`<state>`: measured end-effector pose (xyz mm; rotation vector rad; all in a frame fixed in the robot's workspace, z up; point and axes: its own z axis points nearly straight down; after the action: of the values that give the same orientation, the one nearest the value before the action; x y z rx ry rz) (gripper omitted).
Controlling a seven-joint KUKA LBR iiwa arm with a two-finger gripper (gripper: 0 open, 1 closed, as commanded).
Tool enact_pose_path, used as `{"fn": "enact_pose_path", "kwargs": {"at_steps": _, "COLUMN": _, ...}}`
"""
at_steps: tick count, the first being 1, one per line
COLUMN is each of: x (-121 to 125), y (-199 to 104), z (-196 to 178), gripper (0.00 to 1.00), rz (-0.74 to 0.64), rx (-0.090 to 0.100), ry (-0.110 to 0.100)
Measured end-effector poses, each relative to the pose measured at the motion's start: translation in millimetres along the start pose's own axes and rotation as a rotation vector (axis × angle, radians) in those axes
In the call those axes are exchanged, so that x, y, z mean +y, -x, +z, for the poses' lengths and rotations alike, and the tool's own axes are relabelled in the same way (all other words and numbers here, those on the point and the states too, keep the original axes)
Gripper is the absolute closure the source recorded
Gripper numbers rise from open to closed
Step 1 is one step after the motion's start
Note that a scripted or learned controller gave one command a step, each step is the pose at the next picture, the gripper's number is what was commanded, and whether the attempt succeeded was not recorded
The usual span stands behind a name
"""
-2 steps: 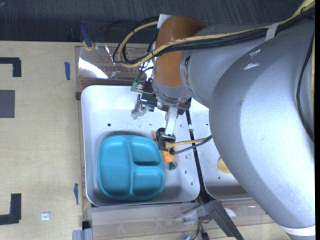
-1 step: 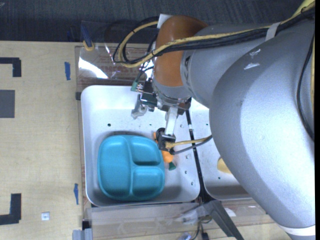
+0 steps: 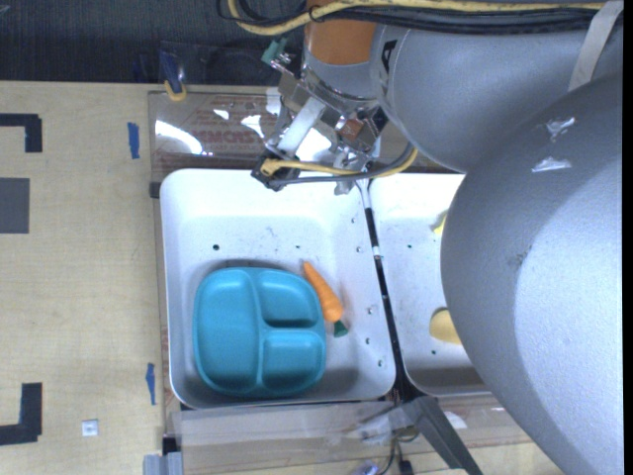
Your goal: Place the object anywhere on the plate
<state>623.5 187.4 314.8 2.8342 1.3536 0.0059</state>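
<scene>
The arm (image 3: 514,166) is reaching in from three o'clock, big and grey, with its orange band (image 3: 341,8) showing up at twelve. The gripper (image 3: 318,137) is hanging over the twelve o'clock rim of the left bin (image 3: 198,216), well apart from everything lying inside it. I cannot tell whether the jaws are released or clenched, because the wrist hardware is crowding them from this angle, and nothing is showing between them.

Down in the left bin, the blue plate (image 3: 227,334) is sitting toward six o'clock, its three compartments facing up. The carrot (image 3: 322,293) is lying at the plate's three o'clock side, running along the rim with its orange tip pointing to about eleven o'clock and its green end toward five. It is touching the rim, though whether it is resting on the rim or just beside it is hard to say.

Over in the right bin (image 3: 406,265), a yellow thing (image 3: 445,329) is peeking out at three o'clock, half hidden under the arm. The pale wooden bench (image 3: 79,265) is stretching away toward nine o'clock.
</scene>
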Motion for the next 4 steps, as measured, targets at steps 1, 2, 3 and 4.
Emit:
{"fn": "enact_pose_path", "kwargs": {"at_steps": 1, "x": -24.7, "y": -29.2, "z": 54.3, "gripper": 0.0, "rz": 0.07, "rx": -0.011, "ry": -0.008}}
{"fn": "enact_pose_path", "kwargs": {"at_steps": 2, "x": -2.7, "y": -36.0, "z": 94.5, "gripper": 0.0, "rz": 0.428, "rx": -0.005, "ry": -0.003}}
{"fn": "enact_pose_path", "kwargs": {"at_steps": 3, "x": -25.3, "y": -28.4, "z": 10.0, "gripper": 0.0, "rz": 0.411, "rx": 0.006, "ry": 0.0}}
{"fn": "enact_pose_path", "kwargs": {"at_steps": 4, "x": 15.5, "y": -16.1, "z": -107.0, "gripper": 0.0, "rz": 0.243, "rx": 0.003, "ry": 0.001}}
